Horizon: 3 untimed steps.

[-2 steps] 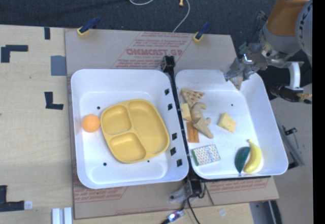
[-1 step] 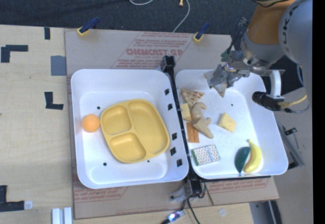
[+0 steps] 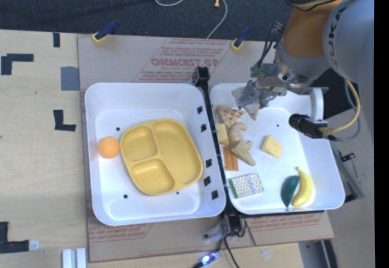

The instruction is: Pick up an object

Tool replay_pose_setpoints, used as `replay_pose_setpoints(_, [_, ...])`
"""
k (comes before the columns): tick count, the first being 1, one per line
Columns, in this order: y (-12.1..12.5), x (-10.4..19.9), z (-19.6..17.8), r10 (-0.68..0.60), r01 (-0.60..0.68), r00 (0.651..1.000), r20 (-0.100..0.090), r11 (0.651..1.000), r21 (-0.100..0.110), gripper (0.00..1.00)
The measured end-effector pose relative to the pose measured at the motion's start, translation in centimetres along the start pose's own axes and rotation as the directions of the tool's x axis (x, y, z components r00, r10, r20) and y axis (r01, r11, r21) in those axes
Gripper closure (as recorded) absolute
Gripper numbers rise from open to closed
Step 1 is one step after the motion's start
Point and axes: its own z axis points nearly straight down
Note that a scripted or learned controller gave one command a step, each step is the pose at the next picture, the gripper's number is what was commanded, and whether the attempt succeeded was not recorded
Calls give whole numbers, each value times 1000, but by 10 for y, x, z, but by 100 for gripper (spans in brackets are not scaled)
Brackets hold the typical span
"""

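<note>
- Wooden bench (image 3: 36,157) with a cardboard sheet (image 3: 176,57) on it, clamped at the far edge by two blue clips (image 3: 104,31); two white bins side by side on the sheet.
- Left bin (image 3: 146,86): yellow divided plate (image 3: 161,156) filling the middle, orange ball (image 3: 109,147) touching its left side; bare floor along the far edge and the near right corner.
- Right bin (image 3: 276,122): crowded along the left wall, open in the middle and at the far right corner.
- Gripper (image 3: 252,99) low over the far left corner of the right bin; how wide the jaws stand cannot be told.
- Waffle piece (image 3: 230,115) just beside the gripper, toward the left wall.
- Nearer along that wall: bread piece (image 3: 242,148), orange strip (image 3: 231,158), patterned pad (image 3: 247,185).
- Yellow wedge (image 3: 271,146) alone mid-bin.
- Banana (image 3: 304,189) and dark green piece (image 3: 290,189), touching, at the near right corner.
</note>
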Motion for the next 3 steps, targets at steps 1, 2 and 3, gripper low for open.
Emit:
replay_pose_setpoints(1, [-7,15,9,3,-3,1000,2,1000,2,100])
replay_pose_setpoints(2, [-17,22,-6,3,-3,1000,0,1000,1,100])
replay_pose_setpoints(3, [-12,20,-5,3,-3,1000,1,1000,0,100])
